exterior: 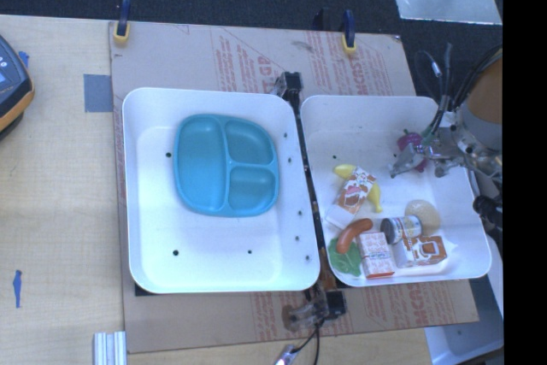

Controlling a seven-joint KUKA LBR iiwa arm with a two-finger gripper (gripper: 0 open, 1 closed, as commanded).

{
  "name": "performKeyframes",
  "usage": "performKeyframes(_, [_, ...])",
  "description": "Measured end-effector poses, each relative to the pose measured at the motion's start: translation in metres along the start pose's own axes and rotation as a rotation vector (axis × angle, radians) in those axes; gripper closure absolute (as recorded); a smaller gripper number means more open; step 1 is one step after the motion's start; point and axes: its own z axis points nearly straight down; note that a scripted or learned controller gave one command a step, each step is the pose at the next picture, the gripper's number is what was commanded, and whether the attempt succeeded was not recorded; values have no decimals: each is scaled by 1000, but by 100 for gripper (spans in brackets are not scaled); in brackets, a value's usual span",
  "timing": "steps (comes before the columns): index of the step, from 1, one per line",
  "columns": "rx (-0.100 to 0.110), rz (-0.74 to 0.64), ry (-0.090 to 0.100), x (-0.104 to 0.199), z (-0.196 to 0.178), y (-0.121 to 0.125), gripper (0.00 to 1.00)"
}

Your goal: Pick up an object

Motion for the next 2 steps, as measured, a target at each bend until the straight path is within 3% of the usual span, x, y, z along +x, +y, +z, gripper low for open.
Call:
performKeyframes(1, [0,-2,1,-12,46,47,0])
performKeyframes(2, [-2,1,3,9,45,87,0])
